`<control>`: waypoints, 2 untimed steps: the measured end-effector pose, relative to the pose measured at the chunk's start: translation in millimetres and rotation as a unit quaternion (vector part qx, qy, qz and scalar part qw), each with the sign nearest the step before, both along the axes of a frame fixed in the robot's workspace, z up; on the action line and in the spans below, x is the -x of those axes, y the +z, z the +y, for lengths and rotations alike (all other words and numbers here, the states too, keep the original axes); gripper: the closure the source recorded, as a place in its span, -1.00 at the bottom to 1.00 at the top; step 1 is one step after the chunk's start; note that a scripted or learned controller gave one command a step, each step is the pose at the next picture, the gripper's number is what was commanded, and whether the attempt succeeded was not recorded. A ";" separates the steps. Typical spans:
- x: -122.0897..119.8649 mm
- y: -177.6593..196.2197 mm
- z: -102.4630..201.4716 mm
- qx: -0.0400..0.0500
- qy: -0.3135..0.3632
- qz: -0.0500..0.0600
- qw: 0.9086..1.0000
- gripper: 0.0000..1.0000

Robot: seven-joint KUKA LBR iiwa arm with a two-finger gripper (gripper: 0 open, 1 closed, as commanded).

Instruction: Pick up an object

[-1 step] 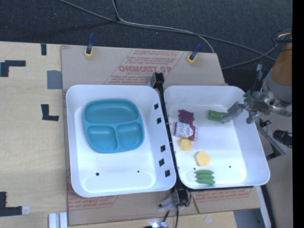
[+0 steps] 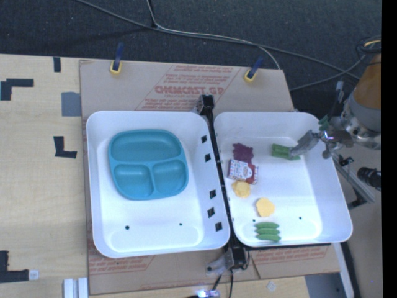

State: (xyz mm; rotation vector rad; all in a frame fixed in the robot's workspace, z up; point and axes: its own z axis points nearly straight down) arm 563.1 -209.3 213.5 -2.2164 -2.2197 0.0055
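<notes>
The right bin (image 2: 322, 197) holds several small items: a green block (image 2: 281, 151) near its back right, a dark maroon piece (image 2: 242, 150), a red-and-white packet (image 2: 242, 171), a yellow lump (image 2: 241, 189), a round yellow piece (image 2: 265, 207) and green pea pods (image 2: 268, 231). My gripper (image 2: 303, 145) reaches in low over the bin's right wall, tilted down to the left. Its tip sits right beside the green block's right end, touching or nearly so. I see nothing lifted off the bin floor.
The left bin (image 2: 155, 234) holds a teal divided plate (image 2: 149, 164). A black divider (image 2: 214, 166) runs between the two bins. The arm's wrist and orange band (image 2: 366, 98) stand over the right bin's outer edge. Cables (image 2: 186, 30) cross the dark floor behind.
</notes>
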 end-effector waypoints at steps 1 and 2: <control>4.2 -58.0 -9.2 0.000 -0.001 0.002 1.000 -1.00; 4.9 -122.5 0.2 -0.001 0.000 0.003 1.000 -1.00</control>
